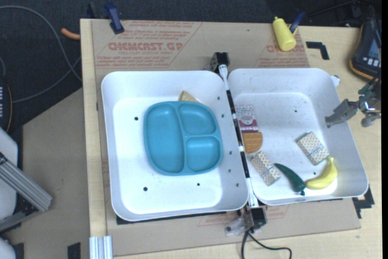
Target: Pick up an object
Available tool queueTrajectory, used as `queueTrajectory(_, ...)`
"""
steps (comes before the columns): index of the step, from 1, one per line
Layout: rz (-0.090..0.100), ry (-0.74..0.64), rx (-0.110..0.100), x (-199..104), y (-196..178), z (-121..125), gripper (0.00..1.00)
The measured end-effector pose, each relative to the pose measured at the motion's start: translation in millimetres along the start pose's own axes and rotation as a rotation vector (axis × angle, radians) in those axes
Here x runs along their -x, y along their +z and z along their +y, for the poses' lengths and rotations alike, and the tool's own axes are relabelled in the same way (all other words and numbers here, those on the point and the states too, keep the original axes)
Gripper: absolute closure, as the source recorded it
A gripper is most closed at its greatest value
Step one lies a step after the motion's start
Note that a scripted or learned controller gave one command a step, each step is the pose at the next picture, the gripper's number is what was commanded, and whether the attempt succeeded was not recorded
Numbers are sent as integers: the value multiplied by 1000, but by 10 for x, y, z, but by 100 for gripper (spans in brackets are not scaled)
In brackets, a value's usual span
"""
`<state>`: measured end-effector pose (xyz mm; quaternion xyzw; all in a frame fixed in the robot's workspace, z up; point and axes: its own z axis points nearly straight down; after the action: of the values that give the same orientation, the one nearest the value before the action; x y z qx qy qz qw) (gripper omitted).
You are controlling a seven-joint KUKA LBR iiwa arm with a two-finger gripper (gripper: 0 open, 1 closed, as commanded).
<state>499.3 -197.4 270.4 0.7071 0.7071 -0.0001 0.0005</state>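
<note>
Hanging at the right edge of the frame, the gripper (pixel 354 109) sits over the right bin's (pixel 285 79) rim — whether it grips anything I cannot tell. At lower right in that bin lie a banana (pixel 324 177), a green object (pixel 291 177) and small packets (pixel 311 147); the left bin (pixel 121 130) holds a blue divided plate (pixel 182 136).

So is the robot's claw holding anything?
Nothing is held. The gripper hangs over the right bin's right edge, away from the banana and the other things there.

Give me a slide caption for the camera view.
Blue divided plate in left bin; banana in right bin.
</note>
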Motion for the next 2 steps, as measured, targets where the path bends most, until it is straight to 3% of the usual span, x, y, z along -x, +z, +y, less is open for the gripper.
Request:
queueTrajectory(1,-1,-2,9,-373,1824,513,0)
queueTrajectory(2,-1,-1,2,267,1348,1601,0)
